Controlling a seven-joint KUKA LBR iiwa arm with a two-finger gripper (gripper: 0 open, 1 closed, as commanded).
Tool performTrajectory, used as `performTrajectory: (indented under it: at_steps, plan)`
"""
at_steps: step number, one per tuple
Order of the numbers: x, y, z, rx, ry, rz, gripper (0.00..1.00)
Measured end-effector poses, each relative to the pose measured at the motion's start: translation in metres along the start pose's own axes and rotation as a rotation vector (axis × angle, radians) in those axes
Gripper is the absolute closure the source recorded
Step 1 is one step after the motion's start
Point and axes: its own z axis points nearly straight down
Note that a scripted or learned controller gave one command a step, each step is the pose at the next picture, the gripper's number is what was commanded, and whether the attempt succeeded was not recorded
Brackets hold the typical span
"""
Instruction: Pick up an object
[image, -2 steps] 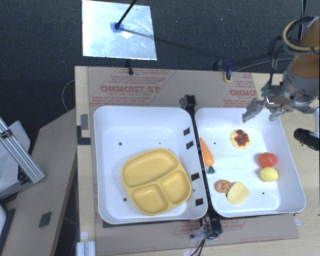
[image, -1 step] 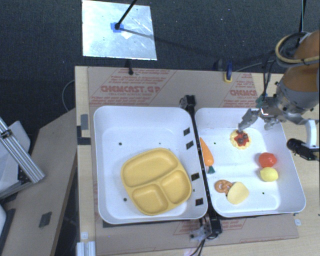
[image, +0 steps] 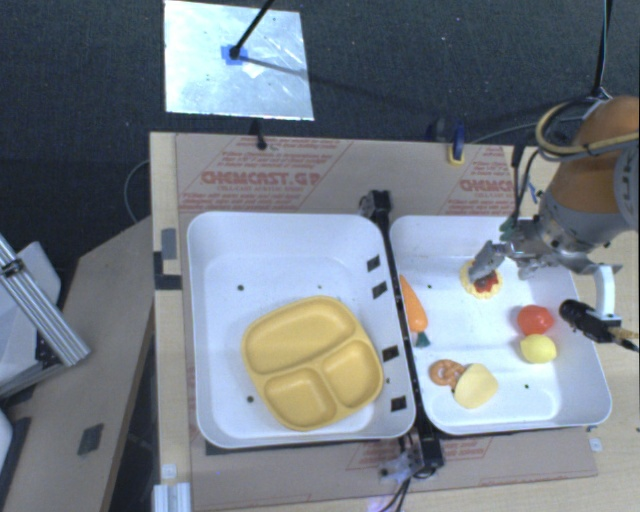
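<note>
Bench (image: 300, 170): cardboard-coloured top with red printed lettering, carrying two shallow white bins side by side.

Left bin (image: 230, 250): holds one yellow divided tray (image: 312, 360), three compartments, lying flat toward the near right part of the bin.

Right bin (image: 580, 400): holds the small items. The arm (image: 590, 170), grey with an orange band, reaches in from the right and bends down over the far part of this bin.

Gripper (image: 487, 268): down at the far middle of the right bin, directly over a small round piece, yellow with a red top (image: 486, 286). The fingers sit at or on this piece; whether they are spread or pinching it cannot be told from this angle.

Other items in the right bin, large to small:
- Pale yellow block (image: 476, 386), near the front, touching or just beside a brown pretzel (image: 445, 372) on its left.
- Orange carrot (image: 413, 307) with a green tip, lying along the bin's left wall.
- Red tomato (image: 534, 319), right of centre, well apart from the gripper.
- Yellow lemon (image: 538, 348), just in front of the tomato.

A shiny square sheet (image: 238, 60) lies on the dark floor beyond the bench.
</note>
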Motion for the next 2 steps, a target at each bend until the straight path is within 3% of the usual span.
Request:
performTrajectory:
  at_steps: [1, 2]
  plan:
    - [-0.001, -0.001, 0.065, 0.000, 0.001, 0.000, 0.00]
    - [-0.001, 0.001, 0.052, -0.005, -0.001, -0.001, 1.00]
